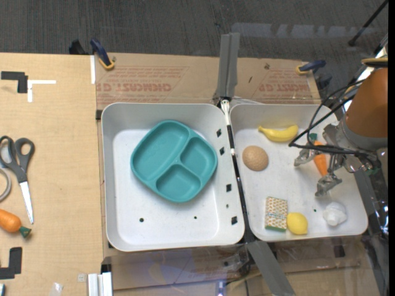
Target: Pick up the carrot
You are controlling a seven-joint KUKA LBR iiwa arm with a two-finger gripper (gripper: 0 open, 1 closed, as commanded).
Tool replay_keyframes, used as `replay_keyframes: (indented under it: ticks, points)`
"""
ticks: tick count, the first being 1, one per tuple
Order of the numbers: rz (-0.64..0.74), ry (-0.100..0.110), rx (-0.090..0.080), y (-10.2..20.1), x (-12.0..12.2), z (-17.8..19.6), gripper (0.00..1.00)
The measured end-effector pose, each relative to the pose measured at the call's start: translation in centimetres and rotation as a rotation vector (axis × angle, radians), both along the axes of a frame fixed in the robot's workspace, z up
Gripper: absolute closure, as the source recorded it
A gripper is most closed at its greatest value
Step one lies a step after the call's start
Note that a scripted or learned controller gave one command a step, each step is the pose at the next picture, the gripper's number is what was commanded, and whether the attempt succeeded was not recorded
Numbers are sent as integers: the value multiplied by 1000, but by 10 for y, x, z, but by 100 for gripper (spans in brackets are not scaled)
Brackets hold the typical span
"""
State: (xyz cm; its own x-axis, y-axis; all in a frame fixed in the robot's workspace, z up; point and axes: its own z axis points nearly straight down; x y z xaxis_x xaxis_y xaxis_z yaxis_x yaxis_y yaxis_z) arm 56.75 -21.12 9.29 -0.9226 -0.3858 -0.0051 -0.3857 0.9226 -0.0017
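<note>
A small orange carrot [321, 164] lies in the right bin [296, 233], near its right wall. My gripper [315, 172] hangs low over it, one finger on each side of the carrot. The fingers stand apart, wider than the carrot, so the gripper is open around it. The wrist and cables hide the carrot's upper end. A second orange carrot [8, 221] with a green stub lies on the wooden bench at the far left, outside the bins.
The right bin also holds a banana [278, 132], a brown round item [255, 158], a small packet [276, 213], a lemon [297, 223] and a white lump [335, 214]. A teal divided plate [174, 160] lies in the left bin. Scissors [18, 171] rest on the bench.
</note>
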Motion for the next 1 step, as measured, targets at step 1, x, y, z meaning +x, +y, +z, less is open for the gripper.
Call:
replay_keyframes:
  ticks: [1]
  points:
    - [25, -3, -1, -10, 30, 2, 0]
